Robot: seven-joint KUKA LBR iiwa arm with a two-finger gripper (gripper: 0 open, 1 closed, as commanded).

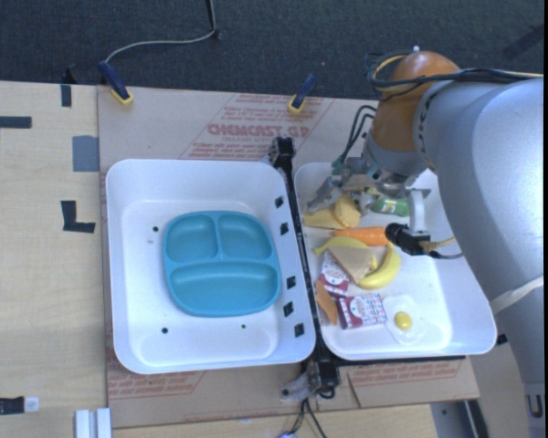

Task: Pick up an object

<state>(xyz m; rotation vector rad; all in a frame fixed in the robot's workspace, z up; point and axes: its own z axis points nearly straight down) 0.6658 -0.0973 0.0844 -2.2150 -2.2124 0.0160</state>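
The arm's gripper [347, 182] is low over the back end of the right bin [461, 331], the end far from the camera. I cannot tell from up here how it is set.

Right under and just in front of it sits a pale yellow toy food piece [336, 213]. That is the closest thing to grab. Just past that lies a toy carrot [363, 236], with its long side pointing left to right across the bin. A toy banana [384, 270] curves next to it, and a tan wedge [353, 261] touches both. So the pile is just toward the camera from the gripper.

Nearer the front of the bin are a red and white packet [361, 310], an orange strip [327, 299] along the left wall, and a toy fried egg [402, 322].

The left bin [132, 190] holds one thing, a blue divided plate [223, 263] with three parts, lying flat in the middle.

Both bins sit on a brown cardboard surface [192, 126].
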